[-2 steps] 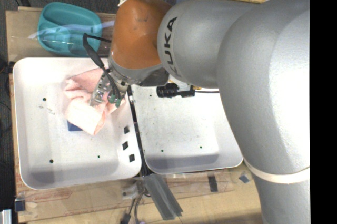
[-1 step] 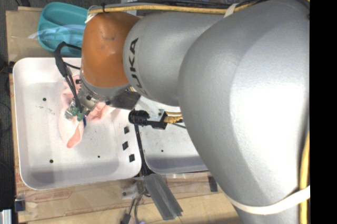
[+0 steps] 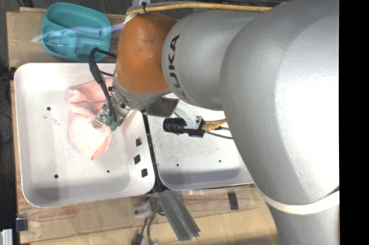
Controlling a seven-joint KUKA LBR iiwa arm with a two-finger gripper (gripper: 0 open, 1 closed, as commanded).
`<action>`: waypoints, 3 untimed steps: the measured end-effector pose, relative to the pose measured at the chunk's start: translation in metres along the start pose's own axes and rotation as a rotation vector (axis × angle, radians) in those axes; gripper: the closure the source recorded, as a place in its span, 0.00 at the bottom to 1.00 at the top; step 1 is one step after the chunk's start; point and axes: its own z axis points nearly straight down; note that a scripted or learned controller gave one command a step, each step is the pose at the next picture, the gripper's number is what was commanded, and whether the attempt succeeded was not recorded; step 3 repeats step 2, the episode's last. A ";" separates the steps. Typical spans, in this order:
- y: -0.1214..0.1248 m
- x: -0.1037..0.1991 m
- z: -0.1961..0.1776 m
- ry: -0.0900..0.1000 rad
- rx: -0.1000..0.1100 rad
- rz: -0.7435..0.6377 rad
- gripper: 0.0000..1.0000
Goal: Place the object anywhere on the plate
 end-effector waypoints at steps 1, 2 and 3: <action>0.045 0.038 0.015 -0.002 0.000 0.005 1.00; 0.040 0.078 0.081 -0.001 -0.001 0.225 1.00; 0.040 0.078 0.081 -0.001 -0.001 0.225 1.00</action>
